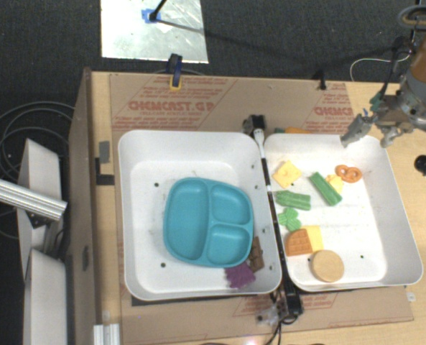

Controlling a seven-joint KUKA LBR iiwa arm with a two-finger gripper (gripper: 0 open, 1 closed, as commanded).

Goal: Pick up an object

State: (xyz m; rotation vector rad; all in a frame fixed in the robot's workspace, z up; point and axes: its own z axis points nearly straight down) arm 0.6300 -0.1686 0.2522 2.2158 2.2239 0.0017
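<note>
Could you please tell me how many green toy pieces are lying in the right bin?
3: a green stick near the bin's middle, a ridged green piece by the divider, a smaller green piece just below it.

Light wooden bench [406,185] under a brown cardboard sheet [220,103] printed with red lettering, clamped at its far edge by a blue and yellow clip [174,70] and a black clip [322,85]. On the cardboard, side by side and touching along a shared middle edge, a left white bin [137,192] and a right white bin [396,221], joined by black clips at the far [256,126] and near [288,304] ends.
</note>
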